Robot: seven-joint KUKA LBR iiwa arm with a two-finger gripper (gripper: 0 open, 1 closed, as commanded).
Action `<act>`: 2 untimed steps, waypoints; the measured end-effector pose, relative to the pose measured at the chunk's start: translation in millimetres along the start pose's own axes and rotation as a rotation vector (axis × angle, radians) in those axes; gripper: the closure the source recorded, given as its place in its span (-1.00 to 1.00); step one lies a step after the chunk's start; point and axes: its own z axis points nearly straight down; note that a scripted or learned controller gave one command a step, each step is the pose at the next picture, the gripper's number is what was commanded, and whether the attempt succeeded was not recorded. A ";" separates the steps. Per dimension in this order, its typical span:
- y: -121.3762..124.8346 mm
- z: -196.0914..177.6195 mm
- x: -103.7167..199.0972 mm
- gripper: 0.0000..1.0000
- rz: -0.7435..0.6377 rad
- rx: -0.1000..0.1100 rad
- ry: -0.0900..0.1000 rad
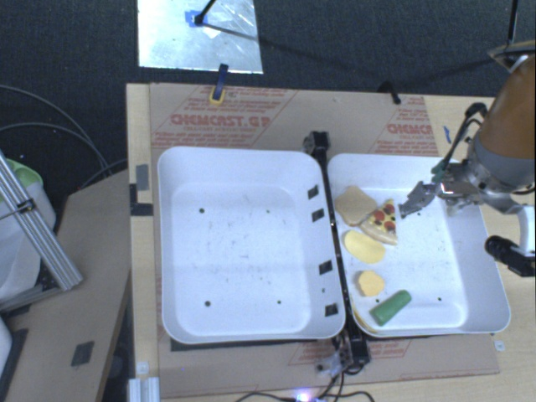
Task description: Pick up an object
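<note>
The right white bin [469, 308] holds several toy food pieces along its left side. A tan bread slice [355, 203] lies at the top, with a pizza slice [383, 222] with red dots just right of it. Below them are a pale yellow oval [364, 247], a small orange-yellow chunk [370, 283] and a green cylinder [390, 306]. My gripper [416, 199] hangs over the upper middle of this bin, just right of and slightly above the pizza slice. Nothing is seen held in it.
The left white bin [243, 241] sits beside the right one, with a black hinge strip [328, 233] between them. The arm's grey and orange body [502, 149] fills the right bin's upper right corner. A black part [511, 254] juts over the right rim.
</note>
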 end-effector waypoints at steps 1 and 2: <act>45.7 114.6 51.2 -1.00 -0.007 0.006 0.003; 41.4 136.5 43.8 -1.00 0.000 -0.007 -0.001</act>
